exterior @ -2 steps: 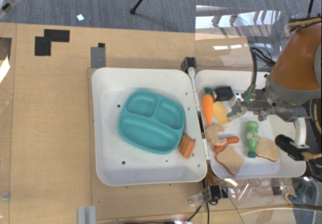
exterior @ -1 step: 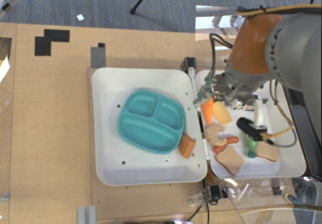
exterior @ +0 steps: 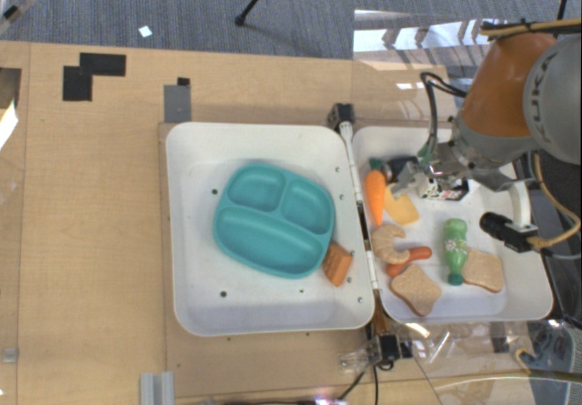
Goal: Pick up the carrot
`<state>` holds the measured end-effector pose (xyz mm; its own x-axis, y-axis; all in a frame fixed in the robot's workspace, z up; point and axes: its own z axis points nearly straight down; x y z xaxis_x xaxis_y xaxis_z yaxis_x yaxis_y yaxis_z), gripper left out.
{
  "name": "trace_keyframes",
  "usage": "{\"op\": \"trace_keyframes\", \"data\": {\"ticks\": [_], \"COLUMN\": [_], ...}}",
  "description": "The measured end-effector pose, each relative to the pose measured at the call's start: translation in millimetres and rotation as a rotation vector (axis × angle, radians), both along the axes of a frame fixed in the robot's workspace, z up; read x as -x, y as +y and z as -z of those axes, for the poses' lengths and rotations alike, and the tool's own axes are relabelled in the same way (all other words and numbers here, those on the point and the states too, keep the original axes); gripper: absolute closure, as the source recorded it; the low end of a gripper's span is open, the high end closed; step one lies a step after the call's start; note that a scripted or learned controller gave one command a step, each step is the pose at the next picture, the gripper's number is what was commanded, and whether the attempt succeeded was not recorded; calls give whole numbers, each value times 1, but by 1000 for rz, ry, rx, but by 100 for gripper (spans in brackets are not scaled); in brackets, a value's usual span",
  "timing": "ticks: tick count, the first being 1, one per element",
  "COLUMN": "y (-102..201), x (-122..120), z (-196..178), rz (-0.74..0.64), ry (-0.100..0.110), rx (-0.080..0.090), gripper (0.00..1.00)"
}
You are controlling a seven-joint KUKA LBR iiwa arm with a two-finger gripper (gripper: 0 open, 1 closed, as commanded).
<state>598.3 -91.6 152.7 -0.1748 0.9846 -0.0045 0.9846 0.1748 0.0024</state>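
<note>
The carrot (exterior: 375, 197) is a small orange cone with a green top, lying lengthwise near the left wall of the right bin (exterior: 527, 308). Its lower end touches a yellow cheese wedge (exterior: 401, 207). My gripper (exterior: 411, 177) hangs low over the back of that bin, just right of the carrot's green top and above the cheese. Nothing is visibly held between its fingers, and the arm's wrist hides how they stand.
The right bin also holds a bread slice (exterior: 416, 288), a second slice (exterior: 483, 270), a green bottle (exterior: 455, 248), a sausage (exterior: 411, 257) and a pale pastry (exterior: 389, 240). In the left bin (exterior: 191, 303) lie a teal divided plate (exterior: 274, 219) and an orange-brown piece (exterior: 337, 263).
</note>
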Motion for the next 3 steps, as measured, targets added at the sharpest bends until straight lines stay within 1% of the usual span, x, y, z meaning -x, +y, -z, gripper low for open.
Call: {"op": "trace_keyframes", "data": {"ticks": [1,2,3], "y": [107,22,7], "x": [17,-23,-43], "z": [-35,-33,38], "rz": [-10,111,76], "ry": [-5,-3,-42], "rx": [-10,0,-4], "gripper": [0,0,0]}}
